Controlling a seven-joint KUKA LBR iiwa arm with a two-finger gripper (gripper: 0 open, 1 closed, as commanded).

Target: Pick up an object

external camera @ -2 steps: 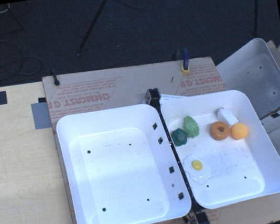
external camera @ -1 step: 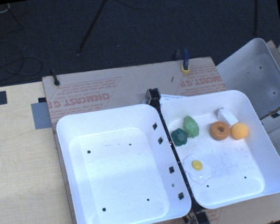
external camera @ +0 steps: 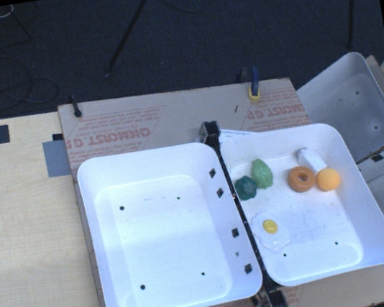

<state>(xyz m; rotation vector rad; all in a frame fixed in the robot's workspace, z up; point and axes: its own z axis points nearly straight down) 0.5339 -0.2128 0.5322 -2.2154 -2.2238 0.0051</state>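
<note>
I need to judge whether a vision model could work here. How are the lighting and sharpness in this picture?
In the camera view, light is even but soft; the left bin floor glares near-white, the background above the bench is dark, and the picture is slightly blurred, so the fried egg toy blends into the right bin.

Bins: I see the left white plastic bin (external camera: 105,200) and the right white plastic bin (external camera: 365,229) side by side, touching along a middle divider.
Bench: both bins rest on a brown cardboard sheet (external camera: 172,120).
Right bin, far left: a light green crumpled lump (external camera: 261,172), with a dark green lump (external camera: 246,188) touching it on the nearer left.
Right bin, far right: a white cylinder (external camera: 311,160); just before it a brown ring doughnut (external camera: 300,179), with an orange ball (external camera: 327,179) to its right.
Right bin, near left: a flat fried-egg toy (external camera: 270,229).
</note>
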